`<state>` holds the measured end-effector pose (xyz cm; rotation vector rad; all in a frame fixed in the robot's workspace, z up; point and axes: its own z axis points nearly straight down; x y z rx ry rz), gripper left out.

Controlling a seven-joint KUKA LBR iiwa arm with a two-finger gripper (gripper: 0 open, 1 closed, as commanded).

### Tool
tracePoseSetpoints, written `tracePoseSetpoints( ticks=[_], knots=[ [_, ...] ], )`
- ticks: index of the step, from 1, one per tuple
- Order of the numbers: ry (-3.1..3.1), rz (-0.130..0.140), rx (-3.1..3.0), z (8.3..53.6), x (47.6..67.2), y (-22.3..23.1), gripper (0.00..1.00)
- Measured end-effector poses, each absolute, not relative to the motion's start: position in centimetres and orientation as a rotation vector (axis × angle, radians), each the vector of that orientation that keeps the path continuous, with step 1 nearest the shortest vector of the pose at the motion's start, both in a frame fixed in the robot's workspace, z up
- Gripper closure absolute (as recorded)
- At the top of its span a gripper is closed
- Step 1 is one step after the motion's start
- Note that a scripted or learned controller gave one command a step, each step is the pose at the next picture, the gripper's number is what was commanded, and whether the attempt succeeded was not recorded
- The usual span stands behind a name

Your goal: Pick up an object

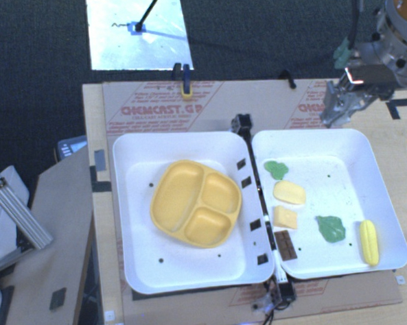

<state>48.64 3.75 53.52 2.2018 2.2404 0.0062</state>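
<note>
Nearest to us, along the bottom edge of the right bin (380, 182), lies a brown chocolate-like bar (285, 245) in that bin's near-left corner, touching the divider between the 2 bins. We see a yellow corn-like piece (368, 242) in the near-right corner of the same bin, lying lengthwise, and just left of it a dark green leafy piece (330, 228). Further back in the right bin, close to its left wall, sit a pale yellow square slice (285, 217), then a pale yellow oval piece (289, 193) just behind it, then a smaller green leafy piece (276, 168) behind that. These 6 things are all apart from the pincer.

We see the left bin (133, 190) touching the right bin's left side, and in it a yellow 3-compartment plate (196, 203), turned at an angle, near the bin's middle.

Beyond the right bin's far-right corner, the pincer (334, 112) hangs over the bench (268, 96), outside the bin's rim; we cannot tell whether it stands wide or narrow, and we see nothing between its tips. The grey arm (398, 23) rises from it toward the upper right.

Behind the left bin, a small yellow and blue clamp (185, 80) sits at the bench's far edge, and a shiny metal sheet (137, 32) lies on the dark floor behind that.
</note>
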Motion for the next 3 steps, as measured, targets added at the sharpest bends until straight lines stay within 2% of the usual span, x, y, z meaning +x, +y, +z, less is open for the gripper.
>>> tracePoseSetpoints(
  ticks=[1,3],
  knots=[
    [2.226,0.004,2.215,53.5,48.7,3.6,1.0],
    [2.207,-0.001,2.228,53.5,48.5,-17.8,1.0]
  ],
)
